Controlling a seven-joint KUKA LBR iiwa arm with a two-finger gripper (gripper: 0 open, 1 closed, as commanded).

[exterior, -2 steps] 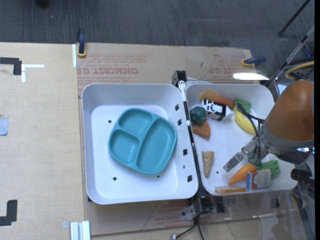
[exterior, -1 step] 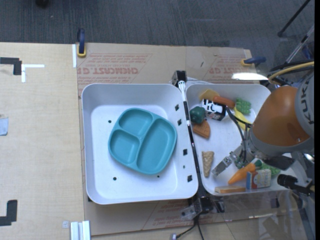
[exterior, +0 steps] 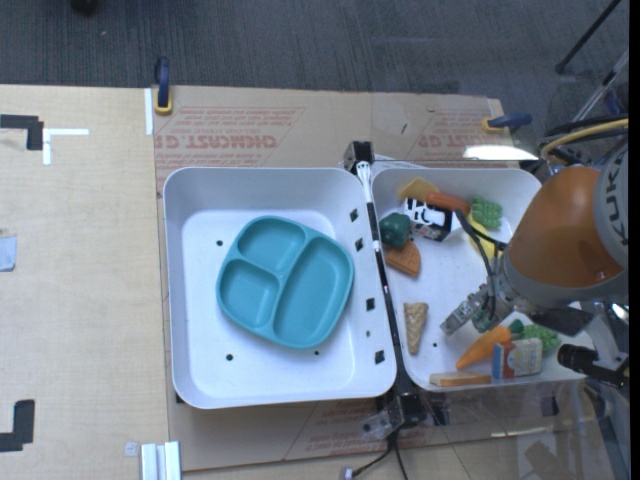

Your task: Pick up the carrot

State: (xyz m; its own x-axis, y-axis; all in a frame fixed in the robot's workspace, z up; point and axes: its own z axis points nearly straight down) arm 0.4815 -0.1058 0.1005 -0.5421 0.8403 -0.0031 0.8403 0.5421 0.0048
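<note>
The carrot, an orange cone with a leafy green top, lies near the front of the right bin, pointing to the lower left. My gripper hangs just above and to the left of the carrot's tip, open, with nothing between its fingers. The arm's orange band covers the bin's right side.
A tan wedge, an orange slice and a dark green piece lie left of the gripper. A small carton and a wooden stick crowd the carrot. More toy food sits at the back. The left bin holds a teal divided plate.
</note>
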